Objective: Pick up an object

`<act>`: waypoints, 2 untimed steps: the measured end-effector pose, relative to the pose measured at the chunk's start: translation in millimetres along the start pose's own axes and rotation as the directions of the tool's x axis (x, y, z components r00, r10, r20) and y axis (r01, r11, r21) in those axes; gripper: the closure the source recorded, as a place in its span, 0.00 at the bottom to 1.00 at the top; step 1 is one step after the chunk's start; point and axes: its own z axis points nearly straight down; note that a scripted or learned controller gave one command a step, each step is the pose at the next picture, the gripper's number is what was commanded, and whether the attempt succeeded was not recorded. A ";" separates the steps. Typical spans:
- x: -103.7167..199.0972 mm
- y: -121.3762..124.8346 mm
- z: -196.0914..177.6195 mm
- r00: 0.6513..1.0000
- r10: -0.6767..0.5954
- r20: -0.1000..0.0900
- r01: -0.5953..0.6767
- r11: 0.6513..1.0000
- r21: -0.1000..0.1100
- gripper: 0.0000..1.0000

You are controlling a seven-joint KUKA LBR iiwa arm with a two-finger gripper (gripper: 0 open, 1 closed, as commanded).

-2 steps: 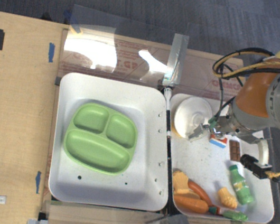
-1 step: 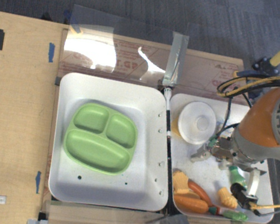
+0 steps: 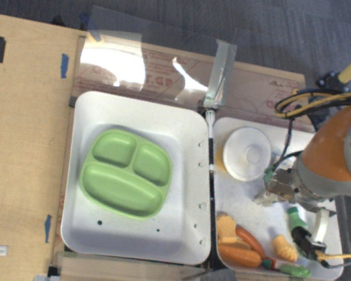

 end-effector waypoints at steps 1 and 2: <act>-72.1 -2.3 11.5 0.979 -0.206 0.003 0.206 0.979 0.003 1.00; -113.0 -34.9 -36.3 0.934 -0.358 0.001 0.358 0.934 0.005 1.00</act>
